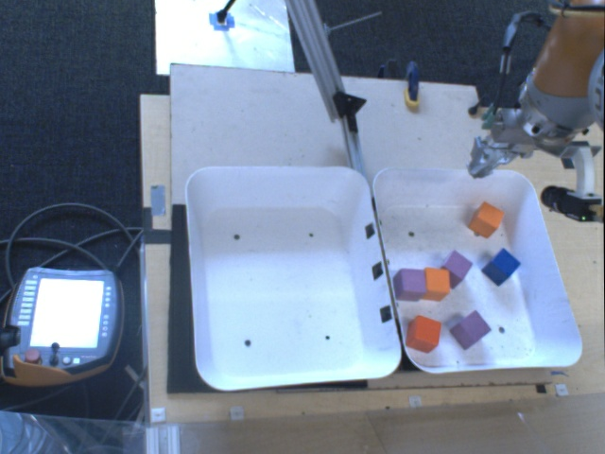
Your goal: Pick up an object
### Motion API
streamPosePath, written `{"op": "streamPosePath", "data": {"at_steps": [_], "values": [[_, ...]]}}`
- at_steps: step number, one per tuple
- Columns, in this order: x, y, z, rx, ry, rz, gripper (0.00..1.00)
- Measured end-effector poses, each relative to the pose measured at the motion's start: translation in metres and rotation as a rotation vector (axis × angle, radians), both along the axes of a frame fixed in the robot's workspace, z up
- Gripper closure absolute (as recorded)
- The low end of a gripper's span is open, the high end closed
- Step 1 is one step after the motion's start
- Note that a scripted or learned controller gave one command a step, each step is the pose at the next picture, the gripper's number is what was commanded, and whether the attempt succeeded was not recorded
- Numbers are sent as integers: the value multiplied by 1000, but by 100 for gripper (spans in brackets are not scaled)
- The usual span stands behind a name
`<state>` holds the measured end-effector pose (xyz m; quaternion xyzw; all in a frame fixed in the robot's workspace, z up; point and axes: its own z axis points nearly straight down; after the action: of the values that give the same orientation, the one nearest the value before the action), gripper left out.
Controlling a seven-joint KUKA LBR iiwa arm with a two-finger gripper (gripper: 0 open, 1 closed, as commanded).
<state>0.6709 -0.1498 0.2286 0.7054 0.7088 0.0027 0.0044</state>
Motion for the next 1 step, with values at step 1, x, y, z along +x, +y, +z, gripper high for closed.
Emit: {"op": "streamPosePath", "data": {"at_steps": [1], "values": [[2, 0, 44, 0, 2, 0, 100]]}}
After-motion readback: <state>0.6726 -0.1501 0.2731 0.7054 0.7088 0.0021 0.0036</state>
